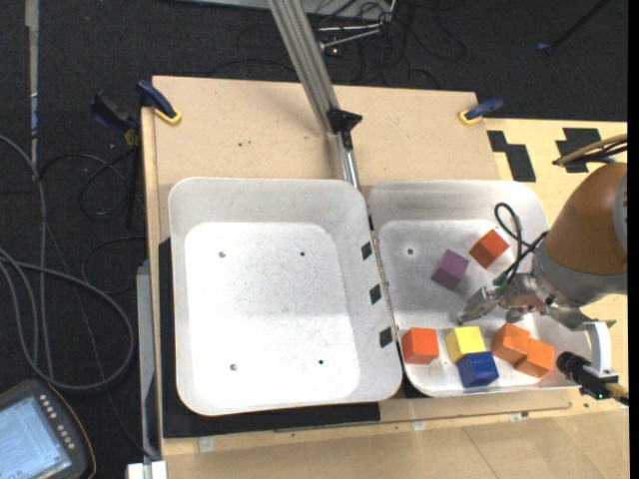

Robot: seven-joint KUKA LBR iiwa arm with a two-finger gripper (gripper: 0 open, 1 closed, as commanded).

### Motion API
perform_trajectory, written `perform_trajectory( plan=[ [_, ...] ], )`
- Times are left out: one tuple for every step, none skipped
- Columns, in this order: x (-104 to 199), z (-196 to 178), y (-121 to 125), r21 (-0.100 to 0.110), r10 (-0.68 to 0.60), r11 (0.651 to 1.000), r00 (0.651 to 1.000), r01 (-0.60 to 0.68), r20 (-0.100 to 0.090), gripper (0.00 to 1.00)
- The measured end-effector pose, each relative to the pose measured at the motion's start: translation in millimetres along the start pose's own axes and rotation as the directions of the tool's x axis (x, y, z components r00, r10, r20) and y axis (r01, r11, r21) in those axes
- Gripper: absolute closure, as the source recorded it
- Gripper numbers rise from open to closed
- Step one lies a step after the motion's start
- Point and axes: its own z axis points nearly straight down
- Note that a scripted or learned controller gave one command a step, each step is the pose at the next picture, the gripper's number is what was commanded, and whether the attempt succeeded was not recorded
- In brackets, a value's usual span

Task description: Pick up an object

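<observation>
**Arm low over the crowded right bin**

A wooden bench (300,128) carries two white bins. The right bin (419,218) holds all the blocks: a purple block (450,267) and an orange block (488,247) near its middle, and a red-orange block (420,344), yellow block (464,342) and blue block (478,369) along its near edge. The gripper (484,304) hangs between these groups, probably to choose one. Nothing appears between its fingers; whether they are apart, I cannot tell.

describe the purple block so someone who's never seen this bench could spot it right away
Start at the right-hand shallow white bin, the one that holds all the small blocks. The purple cube lies near its middle, apart from the row along the near edge, below-left of an orange cube. It is the only purple piece.
</observation>
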Motion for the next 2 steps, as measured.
perform_trajectory(
  plan=[
    [0,-12,1,-0.004,-0.001,1.0,1.0,0.001,0.0,1.0],
    [-5,-67,-7,-0.007,0.0,1.0,1.0,0.0,0.002,1.0]
  ],
)
